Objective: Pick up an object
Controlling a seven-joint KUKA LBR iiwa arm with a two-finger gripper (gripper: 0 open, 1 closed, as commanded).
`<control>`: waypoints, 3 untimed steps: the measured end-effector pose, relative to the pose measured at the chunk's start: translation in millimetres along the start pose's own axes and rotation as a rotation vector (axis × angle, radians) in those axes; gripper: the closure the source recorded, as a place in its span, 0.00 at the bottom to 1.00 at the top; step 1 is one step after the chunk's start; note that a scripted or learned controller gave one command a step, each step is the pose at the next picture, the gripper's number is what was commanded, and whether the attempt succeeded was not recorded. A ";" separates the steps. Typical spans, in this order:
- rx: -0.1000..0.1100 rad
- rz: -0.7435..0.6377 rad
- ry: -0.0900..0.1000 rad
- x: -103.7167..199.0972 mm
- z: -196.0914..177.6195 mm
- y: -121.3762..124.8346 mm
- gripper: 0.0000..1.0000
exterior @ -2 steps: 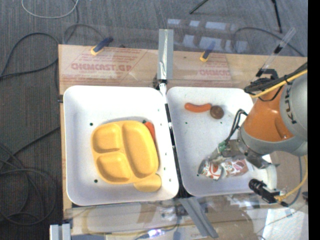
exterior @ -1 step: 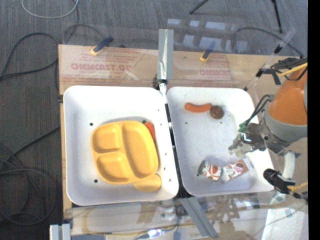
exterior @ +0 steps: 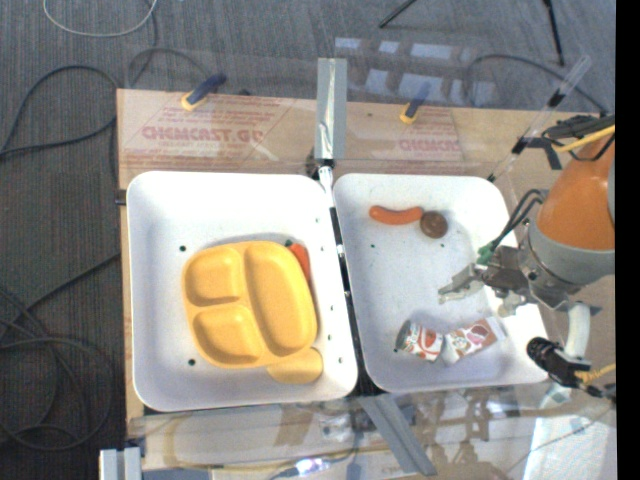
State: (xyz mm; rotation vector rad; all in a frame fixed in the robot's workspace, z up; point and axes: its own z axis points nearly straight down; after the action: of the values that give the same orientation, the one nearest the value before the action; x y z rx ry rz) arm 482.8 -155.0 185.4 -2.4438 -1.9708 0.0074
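Over the right bin [exterior: 400,373], near its right wall, the gripper [exterior: 462,285] hangs low with fingers parted, grasping nothing. A crumpled wrapper [exterior: 445,340] lies just below it. The orange sausage [exterior: 396,214] and brown ball [exterior: 433,224] sit near the far wall. In the left bin [exterior: 160,208], a yellow tray [exterior: 250,301] partly hides an orange item [exterior: 301,261].

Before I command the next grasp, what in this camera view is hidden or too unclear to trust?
- Gripper: small and blurred against the right bin; whether it touches anything is unclear.
- Orange item in the left bin: mostly hidden behind the yellow tray.
- Yellow piece: partly under the tray's corner.
- Crumpled packet: print too small to read.
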 end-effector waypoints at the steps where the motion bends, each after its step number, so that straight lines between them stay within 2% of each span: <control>1: 0.001 0.043 0.000 -46.8 53.5 9.8 0.00; 2: -0.012 0.007 -0.003 -21.1 96.0 7.1 0.00; 3: -0.014 0.005 -0.001 -19.7 86.4 8.0 1.00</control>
State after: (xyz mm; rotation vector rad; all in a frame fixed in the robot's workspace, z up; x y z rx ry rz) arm 486.0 -176.1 99.0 -2.4578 -1.9717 -0.0054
